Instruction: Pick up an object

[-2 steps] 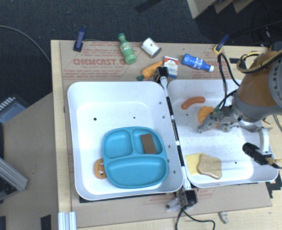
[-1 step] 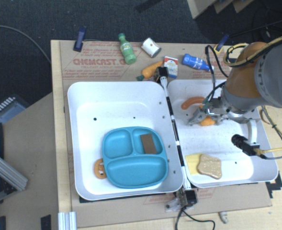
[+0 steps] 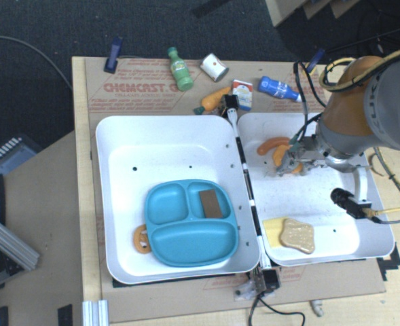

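- Gripper (image 3: pixel 291 166) low in the right bin (image 3: pixel 362 250), right beside two orange sausage-shaped pieces (image 3: pixel 276 148); whether its claw is open or gripping cannot be told
- Left bin (image 3: pixel 118 155): blue divided plate (image 3: pixel 189 221) carrying a brown block (image 3: pixel 210 203), pretzel (image 3: pixel 141 239) at its left edge
- Right bin's near corner: yellow cheese slice (image 3: pixel 273 231) under a toast slice (image 3: pixel 298 236)
- Beyond the bins: green bottle (image 3: pixel 180 69), blue bottle (image 3: pixel 278 88)

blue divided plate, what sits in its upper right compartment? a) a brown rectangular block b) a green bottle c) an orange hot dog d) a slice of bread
a: a brown rectangular block lies in the upper right compartment of the blue divided plate, in the left bin.
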Action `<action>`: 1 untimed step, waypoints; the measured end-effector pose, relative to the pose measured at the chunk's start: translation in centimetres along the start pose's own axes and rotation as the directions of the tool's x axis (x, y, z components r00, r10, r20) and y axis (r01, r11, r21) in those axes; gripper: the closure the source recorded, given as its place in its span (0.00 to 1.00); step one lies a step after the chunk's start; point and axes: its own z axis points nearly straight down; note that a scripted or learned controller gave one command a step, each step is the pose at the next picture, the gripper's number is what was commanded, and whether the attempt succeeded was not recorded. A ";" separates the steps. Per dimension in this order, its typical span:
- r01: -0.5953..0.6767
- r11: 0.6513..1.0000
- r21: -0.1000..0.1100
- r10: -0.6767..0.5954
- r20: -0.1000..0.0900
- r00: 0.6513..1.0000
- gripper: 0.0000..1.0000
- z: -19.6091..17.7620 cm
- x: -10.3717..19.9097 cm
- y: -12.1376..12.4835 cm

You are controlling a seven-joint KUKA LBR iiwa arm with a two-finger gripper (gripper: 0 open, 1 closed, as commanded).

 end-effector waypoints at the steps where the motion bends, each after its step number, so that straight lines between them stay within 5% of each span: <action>1: -0.002 1.000 0.026 0.003 -0.004 1.000 1.00 1.3 1.2 1.2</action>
